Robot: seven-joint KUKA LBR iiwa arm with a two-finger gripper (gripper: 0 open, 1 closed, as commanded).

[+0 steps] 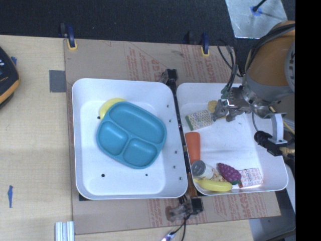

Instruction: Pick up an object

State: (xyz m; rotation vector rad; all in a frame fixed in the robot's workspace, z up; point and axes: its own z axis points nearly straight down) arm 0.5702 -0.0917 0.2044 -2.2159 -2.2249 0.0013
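Observation:
My gripper (224, 110) hangs over the upper part of the right bin (235, 139), beside a small tan object (213, 106) and a green-and-white packet (199, 118). I see nothing held in it. Lower in the same bin lie an orange carrot (193, 145), a grey can (198, 168), a banana (213, 186), purple grapes (228, 172) and a pink-and-white packet (250, 176). The left bin (85, 174) holds a blue divided plate (131, 134) that partly covers a yellow object (111, 104).
The arm's grey and orange body (268, 64) reaches in from the upper right, with cables by its wrist. A black part (268, 143) sticks out over the right bin's right rim. The two bins meet at a ridge (179, 134). A yellow-black device (7, 77) sits far left.

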